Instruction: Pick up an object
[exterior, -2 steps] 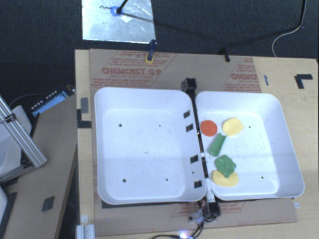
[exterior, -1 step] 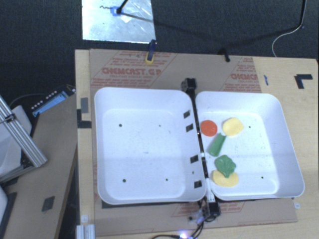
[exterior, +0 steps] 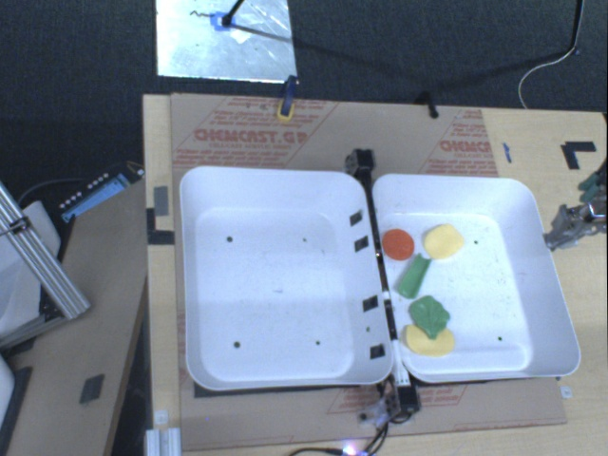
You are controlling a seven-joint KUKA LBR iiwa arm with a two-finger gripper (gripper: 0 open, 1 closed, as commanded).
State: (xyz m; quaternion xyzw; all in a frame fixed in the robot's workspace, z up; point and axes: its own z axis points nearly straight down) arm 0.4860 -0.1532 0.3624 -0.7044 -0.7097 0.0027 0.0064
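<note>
Green stick (exterior: 414,275) lies diagonal, upper-right to lower-left.

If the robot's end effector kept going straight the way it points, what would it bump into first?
Probably the right bin's wall. The end effector sits just outside it, pointing left. If it passed above the wall, the yellow toy looks next, though height is hard to judge.

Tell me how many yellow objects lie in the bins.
2, both in the right bin: one yellow piece near the middle, another yellow piece at the front-left, partly under a green object.
</note>
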